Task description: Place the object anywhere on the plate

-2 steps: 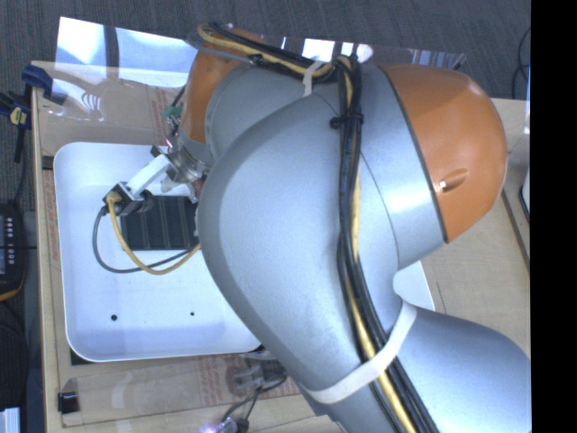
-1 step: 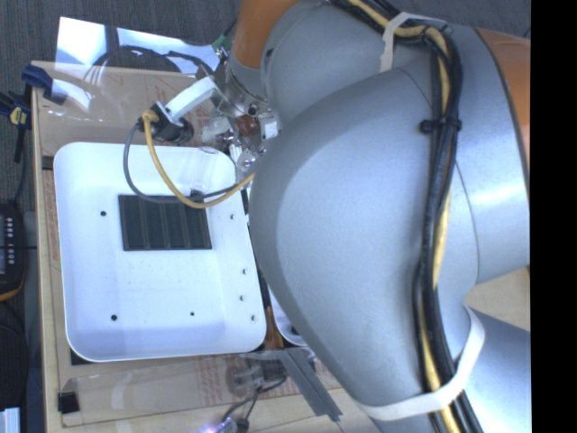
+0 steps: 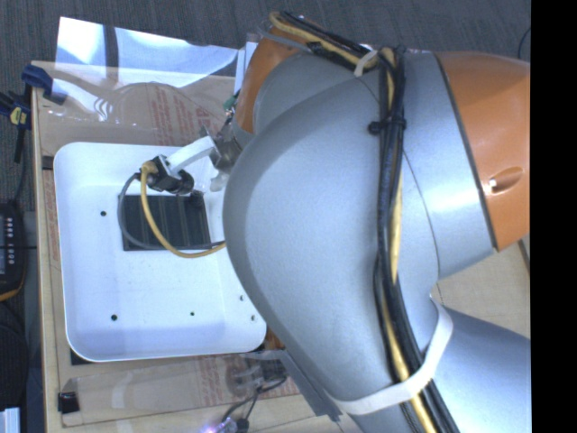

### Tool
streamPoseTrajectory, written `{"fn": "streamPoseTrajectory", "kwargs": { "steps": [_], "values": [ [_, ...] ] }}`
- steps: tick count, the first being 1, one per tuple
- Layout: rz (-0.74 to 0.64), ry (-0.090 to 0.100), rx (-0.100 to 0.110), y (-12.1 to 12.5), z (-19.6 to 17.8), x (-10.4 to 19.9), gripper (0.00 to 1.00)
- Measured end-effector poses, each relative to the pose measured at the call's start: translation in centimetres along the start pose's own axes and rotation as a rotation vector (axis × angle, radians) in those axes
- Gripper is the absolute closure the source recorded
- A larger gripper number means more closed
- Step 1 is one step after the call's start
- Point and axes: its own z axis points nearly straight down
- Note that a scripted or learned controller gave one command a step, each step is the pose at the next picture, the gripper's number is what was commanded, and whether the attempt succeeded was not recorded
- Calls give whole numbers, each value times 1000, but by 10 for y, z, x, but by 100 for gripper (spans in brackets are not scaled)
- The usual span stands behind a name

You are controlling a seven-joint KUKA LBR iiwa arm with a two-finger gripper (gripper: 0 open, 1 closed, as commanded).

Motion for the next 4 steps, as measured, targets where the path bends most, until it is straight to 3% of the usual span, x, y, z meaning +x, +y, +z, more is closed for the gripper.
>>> {"fn": "streamPoseTrajectory", "kwargs": {
  "steps": [1,2,3,4],
  "values": [
    [-6,3,-2,-1,-10,1,100],
    [-94,5,0,-73,-16,57,100],
    [-22,6,-2,-55,-41,61,100],
    [-209,-3,3,-7,0,47,100]
  ]
}}
